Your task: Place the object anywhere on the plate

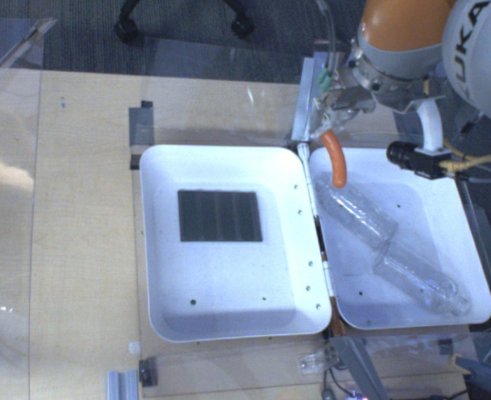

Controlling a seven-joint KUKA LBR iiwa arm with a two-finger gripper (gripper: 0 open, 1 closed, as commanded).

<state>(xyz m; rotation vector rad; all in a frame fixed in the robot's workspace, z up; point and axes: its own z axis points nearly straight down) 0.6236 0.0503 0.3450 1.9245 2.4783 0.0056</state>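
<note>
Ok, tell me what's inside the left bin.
A dark square plate lies flat inside the left bin. The bin floor beneath the plate is covered.

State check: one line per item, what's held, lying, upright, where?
gripper: above the back left corner of the right bin, fingers closed on the sausage's top end
orange sausage: hanging upright from the gripper, not on the plate
dark grey plate: lying flat in the left bin, nothing on it
clear plastic bottles: lying on their sides in the right bin
left bin: holds the plate
right bin: holds the bottles
</note>
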